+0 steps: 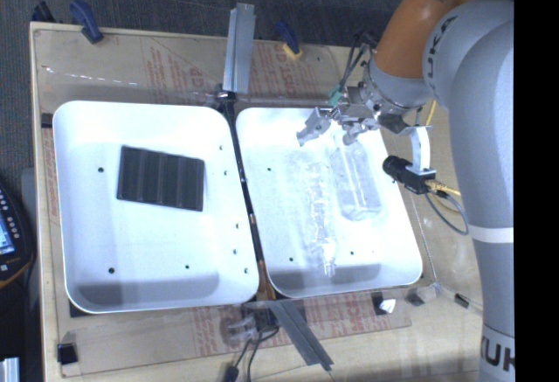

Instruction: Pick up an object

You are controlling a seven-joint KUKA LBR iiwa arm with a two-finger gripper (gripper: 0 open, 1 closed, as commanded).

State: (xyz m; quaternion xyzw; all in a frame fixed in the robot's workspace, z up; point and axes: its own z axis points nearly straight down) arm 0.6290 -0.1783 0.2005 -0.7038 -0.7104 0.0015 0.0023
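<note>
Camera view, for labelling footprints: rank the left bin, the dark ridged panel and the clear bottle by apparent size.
1. left bin
2. dark ridged panel
3. clear bottle, though its transparent outline is faint, so its extent is uncertain.

Bench (pixel 131 57) w/ 2 white bins side by side: left bin (pixel 79 223), right bin (pixel 402 262); blue clamps (pixel 86 20) at far edge.
</note>
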